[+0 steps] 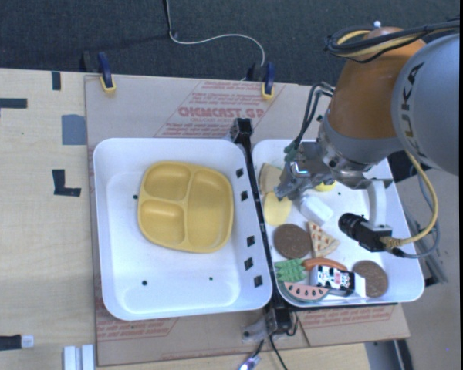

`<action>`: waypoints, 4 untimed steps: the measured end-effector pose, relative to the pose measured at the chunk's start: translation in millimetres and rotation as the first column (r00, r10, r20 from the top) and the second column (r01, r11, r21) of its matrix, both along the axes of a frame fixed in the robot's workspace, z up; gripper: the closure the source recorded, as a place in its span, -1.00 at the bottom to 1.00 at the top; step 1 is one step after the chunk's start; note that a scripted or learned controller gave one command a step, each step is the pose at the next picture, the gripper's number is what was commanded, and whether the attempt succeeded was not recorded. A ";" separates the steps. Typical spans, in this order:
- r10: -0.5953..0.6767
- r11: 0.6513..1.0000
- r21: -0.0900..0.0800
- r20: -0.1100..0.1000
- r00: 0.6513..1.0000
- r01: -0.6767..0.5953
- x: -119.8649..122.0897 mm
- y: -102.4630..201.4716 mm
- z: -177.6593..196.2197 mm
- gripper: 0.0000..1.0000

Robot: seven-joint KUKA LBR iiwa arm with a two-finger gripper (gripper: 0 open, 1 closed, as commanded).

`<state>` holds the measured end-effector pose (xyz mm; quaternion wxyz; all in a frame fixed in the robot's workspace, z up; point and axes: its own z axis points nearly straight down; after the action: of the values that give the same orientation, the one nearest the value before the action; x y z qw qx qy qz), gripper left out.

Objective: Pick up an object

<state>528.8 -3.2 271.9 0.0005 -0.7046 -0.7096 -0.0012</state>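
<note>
My gripper [295,182] hangs low over the back left part of the right bin [407,280], just above the pale yellow cheese pieces [273,206]. A small white block [318,206] lies right beside it. Nearer the front lie a brown round cookie [292,240], a pizza slice [322,239], a green leafy piece [290,269], a watermelon slice [302,291], a red and black toy [330,274] and a second brown cookie [370,277]. I see nothing between the fingers.
The left bin [108,206] holds a yellow divided plate [187,205]. A black divider [249,206] runs between the bins. The grey and orange arm [386,91] covers the right bin's back right part.
</note>
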 end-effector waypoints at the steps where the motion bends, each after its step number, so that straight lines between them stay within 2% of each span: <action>1: 0.002 1.000 -0.001 -0.006 1.000 -0.002 -0.2 74.7 -14.4 1.00; 2: 0.003 1.000 0.000 -0.002 1.000 -0.003 16.4 147.8 0.1 1.00; 3: -0.003 1.000 -0.003 -0.003 1.000 0.003 32.4 148.3 6.8 1.00; 4: -0.008 1.000 -0.005 -0.006 1.000 0.008 51.6 124.6 -17.3 1.00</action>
<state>580.4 121.4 254.6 0.0006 -0.7075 -0.7067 0.0028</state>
